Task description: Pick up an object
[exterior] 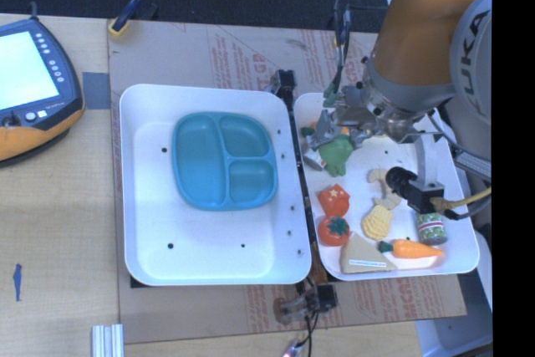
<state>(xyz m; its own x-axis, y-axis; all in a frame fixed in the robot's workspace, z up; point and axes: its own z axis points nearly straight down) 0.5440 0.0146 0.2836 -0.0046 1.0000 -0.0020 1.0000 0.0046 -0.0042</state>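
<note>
My gripper [324, 143] hangs low over the far left corner of the right bin [465, 257]. A green toy vegetable [338, 155] lies right beneath it, touching or nearly touching it; I cannot tell whether it is gripped. Nearer the front lie a red strawberry-like toy [333, 199], a tomato [333, 231], a yellow corn cob [377, 221], a pale wedge [361, 257], a carrot [410, 248] and a small green can [431, 227]. The arm hides the bin's far right part.
The left bin [150, 247] holds a blue divided plate [224, 160]. A control pendant [33, 92] lies on the bench at the far left, and a yellow-and-blue clamp [124, 17] sits behind the left bin.
</note>
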